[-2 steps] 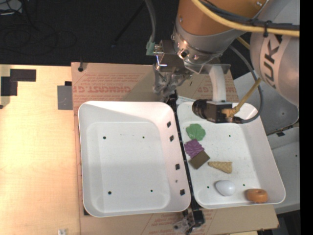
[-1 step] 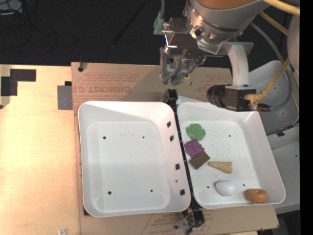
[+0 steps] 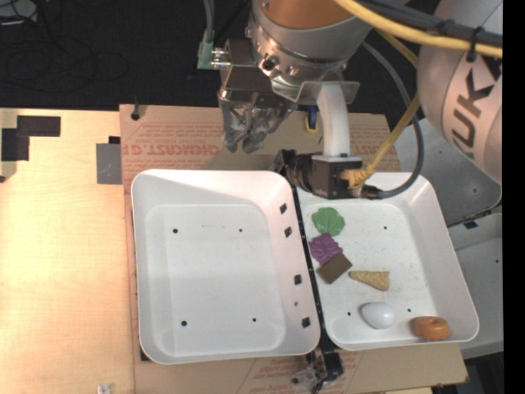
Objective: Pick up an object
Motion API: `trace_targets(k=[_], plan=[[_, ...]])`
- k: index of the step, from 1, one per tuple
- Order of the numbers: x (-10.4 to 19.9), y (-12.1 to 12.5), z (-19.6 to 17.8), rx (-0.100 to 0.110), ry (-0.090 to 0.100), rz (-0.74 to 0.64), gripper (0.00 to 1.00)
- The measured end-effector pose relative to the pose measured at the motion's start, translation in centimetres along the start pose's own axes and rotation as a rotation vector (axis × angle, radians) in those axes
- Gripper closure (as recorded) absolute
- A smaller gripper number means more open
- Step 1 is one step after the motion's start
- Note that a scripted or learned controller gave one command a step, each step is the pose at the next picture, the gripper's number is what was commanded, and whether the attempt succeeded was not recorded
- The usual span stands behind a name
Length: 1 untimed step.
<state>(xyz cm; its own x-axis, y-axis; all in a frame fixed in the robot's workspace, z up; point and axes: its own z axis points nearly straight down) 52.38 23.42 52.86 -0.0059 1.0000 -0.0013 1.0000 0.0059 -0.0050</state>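
The gripper (image 3: pixel 250 130) is hanging high at about twelve o'clock, over the cardboard (image 3: pixel 180 142) behind the bins, and whether it is gripping anything or standing apart I cannot tell from this angle; nothing is visibly hanging beneath it.

Working outward, the right bin (image 3: pixel 410 212) is sitting down at four o'clock from the gripper, and that is where every candidate is lying. The green leafy piece (image 3: pixel 328 219) is nearest, with the purple grape cluster (image 3: pixel 325 245) touching a brown block (image 3: pixel 334 268) just below it. I am judging these as light toy foods, stiff enough to pinch, though the grapes are looking bumpy and awkward. The tan cone (image 3: pixel 371 279) is tapering, so it is likely slipping unless taken across its wide end. The white egg (image 3: pixel 378 314) is smooth and round, probably the slipperiest. The orange doughnut (image 3: pixel 431 327) is crowding the wall at five o'clock.

The brown block, flat-sided, is looking the friendliest hold, but the grapes are pressing against it. The left bin (image 3: pixel 148 220) is lying at seven o'clock.
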Motion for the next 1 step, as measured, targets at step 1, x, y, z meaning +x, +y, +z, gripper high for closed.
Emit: trace_targets(k=[1], plan=[[0.60,-0.45,6.67,0.005,-0.003,0.004,1.00]])
